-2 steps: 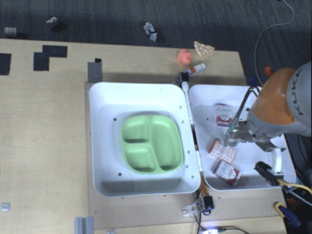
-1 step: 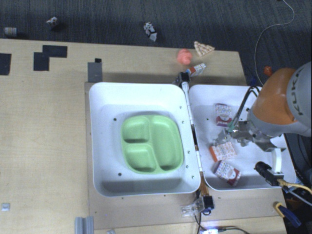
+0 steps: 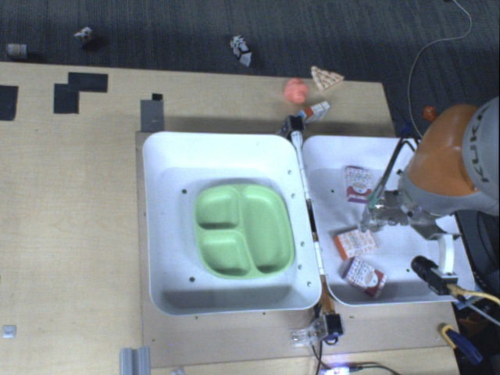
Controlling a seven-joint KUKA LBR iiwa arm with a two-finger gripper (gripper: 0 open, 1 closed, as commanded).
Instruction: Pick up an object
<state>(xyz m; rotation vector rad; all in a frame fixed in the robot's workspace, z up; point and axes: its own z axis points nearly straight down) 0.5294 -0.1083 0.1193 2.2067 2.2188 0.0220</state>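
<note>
Orange-and-white, that little packet (image 3: 356,244) in the right bin (image 3: 328,170), and that looks like the one in play. It lies flat on the bin floor, and the gripper (image 3: 373,219) hangs just above and to the right of it in the view, very near its upper right corner. Whether the tips are touching the packet I can't make out. How wide the gripper stands, I cannot tell either; the metal there is a small blur against the white.

So here's the relation that matters: the packet sits down and to the left of the gripper, towards the divider (image 3: 306,201) between the bins. Its long side runs roughly left to right, tilted slightly. A short shift that way and a drop should put the tool over its middle, I'd judge.

Two rivals close by. A red-and-white packet (image 3: 358,183) lies further up the bin, above the gripper. A darker patterned packet (image 3: 366,276) lies just below the orange one, close to it, near the bin's front wall. Crowding there could spoil a clean close.

Over in the left bin (image 3: 156,209) sits a green divided tray (image 3: 244,229), well apart from the arm (image 3: 441,166), and not the near choice.
</note>
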